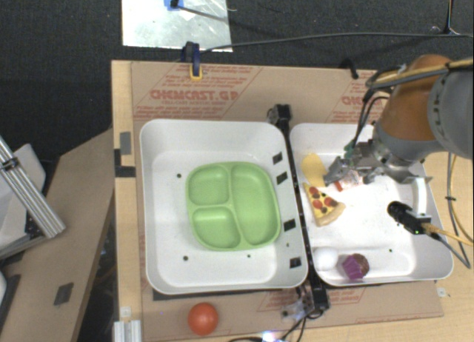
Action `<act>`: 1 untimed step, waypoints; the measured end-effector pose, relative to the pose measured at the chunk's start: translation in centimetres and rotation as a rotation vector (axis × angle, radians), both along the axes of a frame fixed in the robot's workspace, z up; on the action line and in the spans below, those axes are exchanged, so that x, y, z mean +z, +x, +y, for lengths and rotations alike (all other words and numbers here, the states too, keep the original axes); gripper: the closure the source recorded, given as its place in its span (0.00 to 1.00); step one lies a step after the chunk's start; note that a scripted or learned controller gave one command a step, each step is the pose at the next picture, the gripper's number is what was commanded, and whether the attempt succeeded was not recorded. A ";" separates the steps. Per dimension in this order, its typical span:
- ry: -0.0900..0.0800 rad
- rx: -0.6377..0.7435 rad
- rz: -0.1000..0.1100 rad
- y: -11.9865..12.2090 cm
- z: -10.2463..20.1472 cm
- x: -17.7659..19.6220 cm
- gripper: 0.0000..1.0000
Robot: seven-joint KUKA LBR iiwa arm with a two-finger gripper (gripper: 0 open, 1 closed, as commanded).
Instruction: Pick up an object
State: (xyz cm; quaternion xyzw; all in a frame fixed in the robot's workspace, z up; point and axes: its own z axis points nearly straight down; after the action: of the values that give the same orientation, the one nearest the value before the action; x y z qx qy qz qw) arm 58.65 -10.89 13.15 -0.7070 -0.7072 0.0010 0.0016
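On the counter [89,207], outside the bins near the front edge, lies an orange ball [202,317]. Further right, the left bin [152,185] holds a green divided plate [233,206] lying flat in its middle. Next comes the right bin [433,259]: along its left side a yellow piece [314,166] lies touching a toy pizza slice [324,203], and at the front a white ball [324,259] sits just beside a purple lump [354,266]. The gripper [344,174] hangs over this bin, just right of the yellow piece; I cannot tell whether it is open or closed.
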 end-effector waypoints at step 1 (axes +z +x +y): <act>-0.004 0.000 -0.011 0.3 -0.1 -4.4 0.00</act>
State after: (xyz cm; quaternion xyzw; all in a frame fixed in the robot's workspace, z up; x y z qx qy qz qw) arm 58.94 -10.98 8.75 -0.7072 -0.7070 -0.0015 -0.0036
